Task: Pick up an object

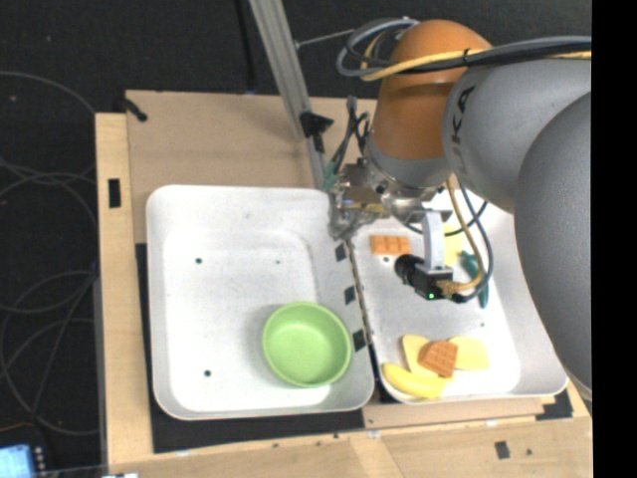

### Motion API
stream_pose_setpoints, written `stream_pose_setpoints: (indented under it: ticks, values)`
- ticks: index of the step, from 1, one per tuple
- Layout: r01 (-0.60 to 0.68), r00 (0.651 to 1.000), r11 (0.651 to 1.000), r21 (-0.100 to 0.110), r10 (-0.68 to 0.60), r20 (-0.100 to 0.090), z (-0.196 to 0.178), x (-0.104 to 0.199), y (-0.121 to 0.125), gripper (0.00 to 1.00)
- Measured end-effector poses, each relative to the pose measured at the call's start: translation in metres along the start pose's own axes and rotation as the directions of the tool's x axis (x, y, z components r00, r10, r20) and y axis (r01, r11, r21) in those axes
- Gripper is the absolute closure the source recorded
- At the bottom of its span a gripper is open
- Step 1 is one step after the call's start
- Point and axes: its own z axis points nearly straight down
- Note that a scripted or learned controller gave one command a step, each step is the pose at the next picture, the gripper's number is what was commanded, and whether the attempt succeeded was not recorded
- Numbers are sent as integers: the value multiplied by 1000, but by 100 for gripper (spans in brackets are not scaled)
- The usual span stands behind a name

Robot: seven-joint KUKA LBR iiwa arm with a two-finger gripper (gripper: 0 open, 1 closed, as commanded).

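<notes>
At the far left lies a black floor with thin dark cables looping over it, and a small blue-lit screen glows in the lower left corner; nothing on it can be read. Next comes the pale wooden bench, bare board with a few small black tabs along its left edge. On it sits the left bin - shallow, white, faintly speckled - and low in its right half rests a light green bowl, round, plain and upright. From the top centre a grey metal rail slants down toward the seam between the two bins. The gripper hangs over the upper end of that seam, just left of the right bin; how wide it stands cannot be told, and nothing shows held in it. In the right bin, just right of the gripper, lies a small orange ridged block. Along the bin's lower edge a curved yellow piece, an orange-brown wedge and a flat yellow slab lie touching in a cluster. The orange band fills the upper middle-right, and the grey arm spreads to the right edge - a dark letter K is the only writing legible on it.
</notes>
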Motion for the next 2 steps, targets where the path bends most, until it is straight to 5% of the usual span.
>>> stream_pose_setpoints:
  ticks: [1, 2]
  values:
    - [-1, 1000, 1000, 1, 1, 1, 3, 43, 5, 100]
    - [-4, 1000, 1000, 1, 4, 3, 3, 40, 5, 0]
